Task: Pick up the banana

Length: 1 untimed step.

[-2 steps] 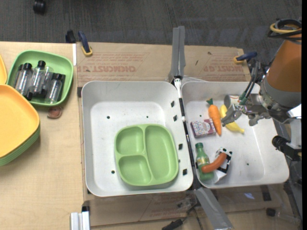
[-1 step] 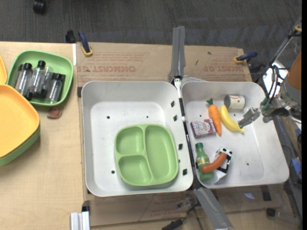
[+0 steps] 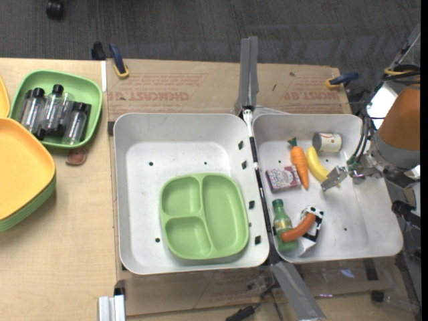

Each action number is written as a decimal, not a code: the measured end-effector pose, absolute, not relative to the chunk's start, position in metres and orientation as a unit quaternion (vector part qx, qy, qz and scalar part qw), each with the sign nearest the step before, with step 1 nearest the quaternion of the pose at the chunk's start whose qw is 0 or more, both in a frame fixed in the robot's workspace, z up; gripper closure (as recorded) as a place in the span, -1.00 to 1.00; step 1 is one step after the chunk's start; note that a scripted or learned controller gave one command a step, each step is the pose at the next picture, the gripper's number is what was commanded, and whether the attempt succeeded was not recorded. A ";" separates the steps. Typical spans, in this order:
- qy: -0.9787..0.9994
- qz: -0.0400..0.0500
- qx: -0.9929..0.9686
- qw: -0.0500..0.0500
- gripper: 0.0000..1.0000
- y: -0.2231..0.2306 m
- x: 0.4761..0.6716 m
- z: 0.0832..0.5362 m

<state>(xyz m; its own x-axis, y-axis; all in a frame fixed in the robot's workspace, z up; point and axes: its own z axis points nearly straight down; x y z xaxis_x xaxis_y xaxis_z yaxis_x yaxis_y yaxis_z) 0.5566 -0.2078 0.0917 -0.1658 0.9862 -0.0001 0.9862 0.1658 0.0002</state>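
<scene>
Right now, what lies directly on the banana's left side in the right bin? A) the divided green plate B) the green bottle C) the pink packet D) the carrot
D: the carrot lies alongside the banana on its left, both slanted in the right bin; the pink packet is beyond the carrot, the green bottle is lower down, and the divided green plate sits in the left bin.

The bench bears two white bins — plus stacked yellow plates and a green tray.
</scene>
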 end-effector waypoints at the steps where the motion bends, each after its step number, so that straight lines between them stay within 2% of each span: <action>1: 0.762 0.000 0.648 0.000 1.00 -0.209 0.556 0.101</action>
